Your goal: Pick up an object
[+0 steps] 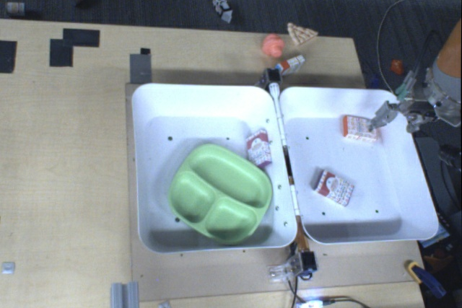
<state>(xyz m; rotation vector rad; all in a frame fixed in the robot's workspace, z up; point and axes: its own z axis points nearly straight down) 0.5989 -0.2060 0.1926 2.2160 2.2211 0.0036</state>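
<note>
Gripper [378, 119], finger state unclear, touches 1 carton [359, 128]; another carton [333, 187] lies near, green tray [220, 192] well apart.

The grey arm with its orange band [449, 61] is cut off by the right edge, so little beyond the wrist shows. Its claw [382, 117] is small and blurred where it meets the red-and-white carton [359, 128]; how its fingers stand cannot be told. Print on that carton and on the two other red-and-white cartons [333, 187] [258, 148] is too small to read. The green divided plastic tray [220, 192] hides part of the left white bin's floor [162, 148]. Small scraps on the dark carpet [223, 9] are too tiny to identify.
</note>
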